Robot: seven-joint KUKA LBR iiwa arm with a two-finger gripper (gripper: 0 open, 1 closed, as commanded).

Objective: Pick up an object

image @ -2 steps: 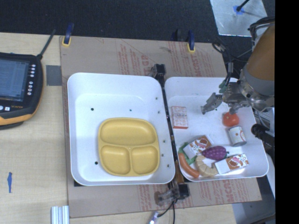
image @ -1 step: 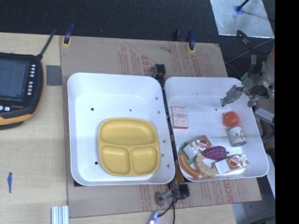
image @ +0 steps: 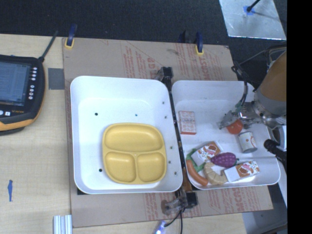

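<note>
- Red-orange round object (image: 235, 126), perhaps a toy tomato, sits in the right bin (image: 209, 91), toward its right side and about midway between the far and near walls.
- We see the gripper (image: 231, 121) right over that object, with its metal fingers (image: 226, 118) on the object's left and far edge; we cannot tell whether they grip it or only touch it, nor how wide they stand.
- We follow the arm (image: 273, 89) in from the right, with its orange band above the grey wrist.
- We find a small grey can (image: 247, 142) lying tilted just near and right of the red object, apart from it.
- We note a pink-and-white packet (image: 187, 122) lying flat near the right bin's left wall.
- We count a cluster along the near wall of the right bin: a carrot-like orange stick (image: 194, 173), a purple grape bunch (image: 224, 159), a beige piece (image: 213, 173), and two printed cartons (image: 206, 152) and (image: 247, 169), all touching or overlapping.
- We see a yellow three-compartment tray (image: 135, 152) lying in the left bin (image: 92, 96), toward its near side.
- We spot a handheld control pendant (image: 18, 89) on the bench to the far left.
</note>
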